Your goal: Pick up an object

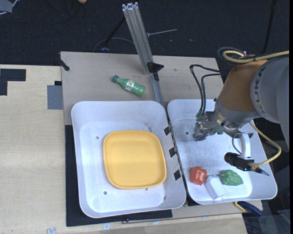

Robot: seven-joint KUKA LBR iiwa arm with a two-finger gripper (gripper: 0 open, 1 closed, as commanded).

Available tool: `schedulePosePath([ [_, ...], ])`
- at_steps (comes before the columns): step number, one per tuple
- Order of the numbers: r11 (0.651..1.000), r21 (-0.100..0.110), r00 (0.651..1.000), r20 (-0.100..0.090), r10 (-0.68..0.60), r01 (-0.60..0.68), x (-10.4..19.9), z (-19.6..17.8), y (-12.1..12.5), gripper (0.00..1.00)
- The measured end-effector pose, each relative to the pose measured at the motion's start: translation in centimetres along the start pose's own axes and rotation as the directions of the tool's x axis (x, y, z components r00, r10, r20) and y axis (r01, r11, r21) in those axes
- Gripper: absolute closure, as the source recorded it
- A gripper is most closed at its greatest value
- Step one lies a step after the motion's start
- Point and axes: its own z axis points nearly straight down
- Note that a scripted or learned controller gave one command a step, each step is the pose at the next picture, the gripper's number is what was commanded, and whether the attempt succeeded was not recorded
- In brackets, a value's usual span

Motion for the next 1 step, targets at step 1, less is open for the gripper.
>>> schedulePosePath([
  [1, 1.0, -0.003, 1.0, 0.001, -0.001, 0.001, -0.47, -4.4, -0.48, 1.0],
])
